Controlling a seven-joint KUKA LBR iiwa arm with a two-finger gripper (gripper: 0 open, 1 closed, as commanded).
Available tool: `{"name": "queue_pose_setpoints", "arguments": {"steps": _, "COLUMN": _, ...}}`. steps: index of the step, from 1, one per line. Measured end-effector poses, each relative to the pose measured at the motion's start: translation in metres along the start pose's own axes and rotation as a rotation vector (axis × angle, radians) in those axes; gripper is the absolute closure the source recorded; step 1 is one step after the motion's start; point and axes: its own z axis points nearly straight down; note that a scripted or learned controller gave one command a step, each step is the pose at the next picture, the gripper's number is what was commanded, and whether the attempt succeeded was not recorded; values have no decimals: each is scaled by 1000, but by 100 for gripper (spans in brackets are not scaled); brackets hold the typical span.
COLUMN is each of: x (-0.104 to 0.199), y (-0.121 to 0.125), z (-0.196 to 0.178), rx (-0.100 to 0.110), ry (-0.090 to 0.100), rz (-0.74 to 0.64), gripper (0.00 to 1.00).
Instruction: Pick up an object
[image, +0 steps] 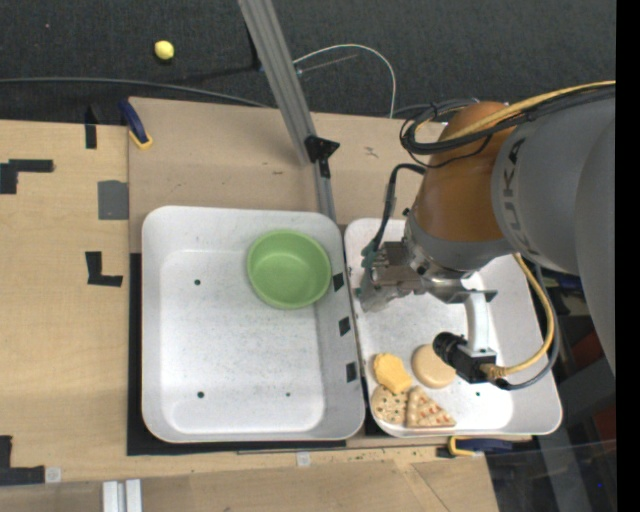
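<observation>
Toy foods (410, 392) — a yellow piece, a round tan one, a cracker and a pizza slice — cluster at 6 o'clock in the right bin (530, 400). Green bowl (288, 267) sits at 1 o'clock in the left bin (180, 330); the gripper (378, 290) hangs at the right bin's 9 o'clock edge, jaws' state unclear

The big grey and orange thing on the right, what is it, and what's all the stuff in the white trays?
That is a robot arm. A camera above the bench looks down at it. The arm reaches over the right tray, and its gripper hangs near that tray's left edge. I cannot tell if it holds anything. In the left tray sits a green bowl. Near the right tray's front lie small toy foods: a yellow piece, a tan round piece, a cracker and a pizza slice.
</observation>
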Motion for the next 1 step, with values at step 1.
{"name": "queue_pose_setpoints", "arguments": {"steps": 1, "x": 49, "y": 0, "z": 12, "rx": 2, "ry": -1, "rz": 3, "gripper": 100}}
